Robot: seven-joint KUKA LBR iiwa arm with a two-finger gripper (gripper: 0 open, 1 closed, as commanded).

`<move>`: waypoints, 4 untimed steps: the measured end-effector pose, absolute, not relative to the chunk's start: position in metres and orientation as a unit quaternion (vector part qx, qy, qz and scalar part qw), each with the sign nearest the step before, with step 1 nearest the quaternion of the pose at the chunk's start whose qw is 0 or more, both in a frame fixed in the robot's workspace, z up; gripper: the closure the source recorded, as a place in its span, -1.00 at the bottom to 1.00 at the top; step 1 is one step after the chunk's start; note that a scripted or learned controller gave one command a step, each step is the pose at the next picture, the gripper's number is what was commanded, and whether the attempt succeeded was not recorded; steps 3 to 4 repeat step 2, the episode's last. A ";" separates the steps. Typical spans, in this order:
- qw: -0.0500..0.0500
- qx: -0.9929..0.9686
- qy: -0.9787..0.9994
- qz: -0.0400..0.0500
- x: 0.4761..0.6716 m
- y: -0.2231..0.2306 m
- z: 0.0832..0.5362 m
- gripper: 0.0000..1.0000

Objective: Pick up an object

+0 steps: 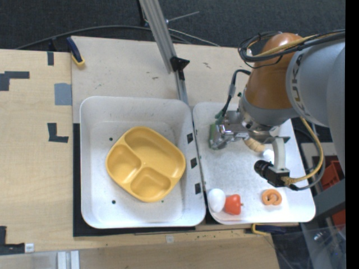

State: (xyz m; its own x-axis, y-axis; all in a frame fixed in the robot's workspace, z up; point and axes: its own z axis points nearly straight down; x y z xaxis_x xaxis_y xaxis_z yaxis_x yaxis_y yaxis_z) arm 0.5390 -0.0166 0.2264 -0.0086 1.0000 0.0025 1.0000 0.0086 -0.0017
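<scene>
A pale wooden desk [33, 150] is marked with grey tape patches [63, 93]. Dark carpet [67, 7] is crossed by black cables [112, 29] beyond it.

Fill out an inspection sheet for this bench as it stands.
Surface: wooden bench bearing left bin and right bin.
Job's things: yellow divided plate in left bin; white egg, red piece, orange ring along right bin's near edge.
Clutter: nothing seen.
Grippers: tool low over right bin's far-left part.
Cables: black cables behind bench; yellow cable on arm.
Surroundings: metal pole, dark floor.
</scene>
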 end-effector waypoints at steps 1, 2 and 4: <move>0.001 -0.705 -0.709 0.000 0.535 0.028 0.223 1.00; 0.001 -0.705 -0.709 0.001 0.537 0.077 0.216 1.00; 0.001 -0.705 -0.709 0.001 0.537 0.077 0.216 1.00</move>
